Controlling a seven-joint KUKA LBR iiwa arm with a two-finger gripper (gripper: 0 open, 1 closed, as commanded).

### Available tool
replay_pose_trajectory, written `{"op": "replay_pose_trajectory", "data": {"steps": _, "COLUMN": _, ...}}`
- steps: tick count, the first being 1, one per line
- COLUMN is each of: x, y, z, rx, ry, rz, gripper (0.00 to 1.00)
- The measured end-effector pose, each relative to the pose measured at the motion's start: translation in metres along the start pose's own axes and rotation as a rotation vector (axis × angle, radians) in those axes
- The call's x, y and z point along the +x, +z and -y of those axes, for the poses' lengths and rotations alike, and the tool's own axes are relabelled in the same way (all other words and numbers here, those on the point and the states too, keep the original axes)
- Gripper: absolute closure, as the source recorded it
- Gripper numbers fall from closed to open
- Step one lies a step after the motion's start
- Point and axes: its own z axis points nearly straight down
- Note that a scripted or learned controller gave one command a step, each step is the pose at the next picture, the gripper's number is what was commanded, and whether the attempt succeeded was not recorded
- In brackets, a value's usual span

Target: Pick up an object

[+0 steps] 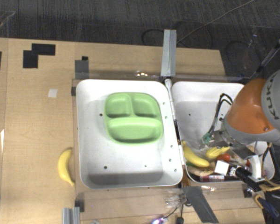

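From above, the arm (254, 113) covers much of the right bin (196, 97), and I cannot tell the state of the gripper (219, 149) under the wrist. At 6 o'clock in that bin lie a banana (195, 157) and small cluttered items. The left bin (86, 125) holds a green divided tray (133, 117). A second banana (65, 166) lies on the bench at 9 o'clock of it.

Arm (273, 101) lettering: dark capital letters "KU" run down the grey casing beside the orange band, cut off at the frame edge.
Small dark item with a white label (220, 167) in the right bin (196, 101): print too small to read.
Other readable text or numbers: none.
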Motion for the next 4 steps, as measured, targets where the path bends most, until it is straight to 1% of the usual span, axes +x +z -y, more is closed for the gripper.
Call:
{"op": "replay_pose_trajectory", "data": {"steps": 1, "x": 0.0, "y": 0.0, "z": 0.0, "rx": 0.001, "ry": 0.0, "rz": 0.0, "gripper": 0.0}}
{"op": "replay_pose_trajectory", "data": {"steps": 2, "x": -0.038, "y": -0.011, "z": 0.014, "rx": 0.02, "ry": -0.366, "rz": -0.007, "gripper": 0.0}}
{"op": "replay_pose_trajectory", "data": {"steps": 3, "x": -0.006, "y": 0.012, "z": 0.006, "rx": 0.012, "ry": -0.367, "rz": 0.001, "gripper": 0.0}}
{"op": "replay_pose_trajectory", "data": {"steps": 4, "x": -0.011, "y": 0.013, "z": -0.019, "rx": 0.015, "ry": 0.01, "rz": -0.005, "gripper": 0.0}}
